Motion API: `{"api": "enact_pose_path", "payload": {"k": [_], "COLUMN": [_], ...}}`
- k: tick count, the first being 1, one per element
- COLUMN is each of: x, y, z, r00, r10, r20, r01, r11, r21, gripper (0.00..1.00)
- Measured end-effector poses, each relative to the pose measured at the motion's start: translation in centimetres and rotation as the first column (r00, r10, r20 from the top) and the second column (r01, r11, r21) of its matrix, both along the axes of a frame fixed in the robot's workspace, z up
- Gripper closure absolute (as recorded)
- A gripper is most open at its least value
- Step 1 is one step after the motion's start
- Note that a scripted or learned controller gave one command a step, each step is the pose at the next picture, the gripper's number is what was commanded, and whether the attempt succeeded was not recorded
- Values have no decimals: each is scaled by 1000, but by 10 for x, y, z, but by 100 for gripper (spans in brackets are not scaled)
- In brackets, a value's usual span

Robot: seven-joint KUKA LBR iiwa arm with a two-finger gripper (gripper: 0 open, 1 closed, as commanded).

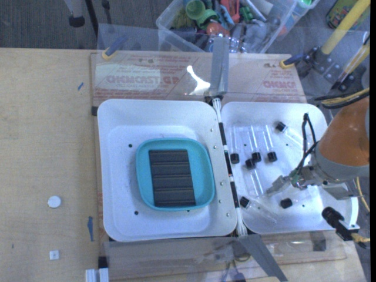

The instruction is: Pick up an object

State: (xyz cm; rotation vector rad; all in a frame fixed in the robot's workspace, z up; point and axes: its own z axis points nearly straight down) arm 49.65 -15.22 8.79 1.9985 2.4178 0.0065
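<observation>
The right bin (311,113) holds several clear plastic tubes with black caps, such as one cap (271,155) and another (286,202) near the front. One capped tube (251,205) lies at the bin's front left. My gripper (281,184) hangs low over the right bin's front half, just above and left of the cap near the front. Nothing is visibly held in it. The left bin (117,122) carries a teal tray (202,163) with a dark grey ridged block (171,178) in it.
The orange-banded arm (349,140) covers the right bin's right side, with black cables beside it. A clear crate of colourful toys (229,10) stands behind the bins. A small white disc (54,202) lies on the bench at left.
</observation>
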Motion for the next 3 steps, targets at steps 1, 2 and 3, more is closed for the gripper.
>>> {"api": "enact_pose_path", "payload": {"k": [1,2,3], "x": [2,-16,63], "y": [-1,46,47], "z": [11,86,85], "r00": [1000,1000,997], "r10": [-2,-1,71], "r20": [8,-4,-4], "r01": [2,1,-71], "r11": [1000,1000,997], "r21": [-3,-1,-2], "gripper": [100,100,100]}}
